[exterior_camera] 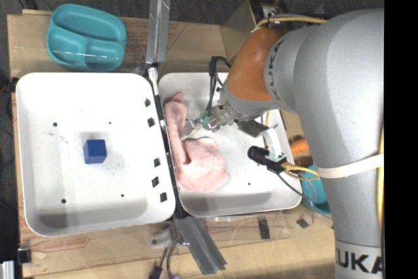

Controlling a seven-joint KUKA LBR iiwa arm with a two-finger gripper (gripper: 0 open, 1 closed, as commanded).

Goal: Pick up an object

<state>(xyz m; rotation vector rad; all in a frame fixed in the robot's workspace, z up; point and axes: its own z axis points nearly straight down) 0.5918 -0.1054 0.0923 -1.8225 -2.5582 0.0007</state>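
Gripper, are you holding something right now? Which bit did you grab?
It cannot be told. The gripper sits down at the upper part of the pink cloth in the right bin, but no fold shows between its tips.

You are looking at a robotics lab: a KUKA arm [326, 95] is reaching over two white bins [39, 160] sitting on a wooden tabletop [196, 32], with cables trailing and dark carpet lying beyond.

— What lay where when you looked down?

— You had the cube [95, 150] in the left bin [39, 95], the cloth [196, 157] in the right bin [261, 196], and the divided tray [86, 36] behind the left bin.
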